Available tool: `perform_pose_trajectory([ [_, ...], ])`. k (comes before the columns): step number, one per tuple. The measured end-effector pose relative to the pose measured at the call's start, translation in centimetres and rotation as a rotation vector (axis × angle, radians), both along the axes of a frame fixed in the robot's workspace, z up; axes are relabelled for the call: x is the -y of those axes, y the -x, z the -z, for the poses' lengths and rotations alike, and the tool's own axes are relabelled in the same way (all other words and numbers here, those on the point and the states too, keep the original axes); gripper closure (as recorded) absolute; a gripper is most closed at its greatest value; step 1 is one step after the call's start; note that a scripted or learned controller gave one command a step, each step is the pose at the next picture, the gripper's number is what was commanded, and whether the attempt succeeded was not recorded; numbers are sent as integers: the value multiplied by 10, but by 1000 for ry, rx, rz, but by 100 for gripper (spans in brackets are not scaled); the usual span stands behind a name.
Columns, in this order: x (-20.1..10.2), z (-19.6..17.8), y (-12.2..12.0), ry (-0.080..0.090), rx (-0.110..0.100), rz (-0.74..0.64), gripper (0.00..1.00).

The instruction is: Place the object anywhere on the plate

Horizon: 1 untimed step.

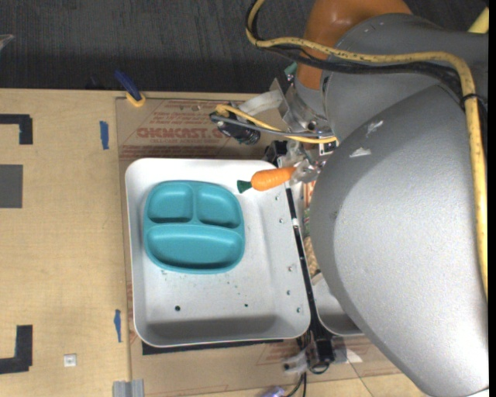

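The grey arm bulks over the right half of the camera view, its body hiding most of the right bin, of which a sliver of rim shows near the bottom. Its orange band sits at the top, and yellow cables loop around the wrist. The hand points down at the upper right corner of the left bin, by the divider between the two bins. A toy carrot, orange with a green tip pointing left, lies crosswise right at the hand; whether it is pinched there I cannot tell, as the wrist hides that spot. The left bin is a shallow white tray on the tan cardboard surface. In its upper left part rests a teal plate with three compartments. The carrot is just right of the plate's upper edge, apart from it.
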<state>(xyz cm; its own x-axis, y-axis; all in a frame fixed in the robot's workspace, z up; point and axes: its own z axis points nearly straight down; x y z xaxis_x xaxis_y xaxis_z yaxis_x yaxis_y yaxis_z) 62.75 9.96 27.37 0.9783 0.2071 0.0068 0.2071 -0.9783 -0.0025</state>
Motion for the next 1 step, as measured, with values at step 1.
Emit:
perform_pose_trajectory([
  [1,5,-6,0,4,-5,10,100],
])
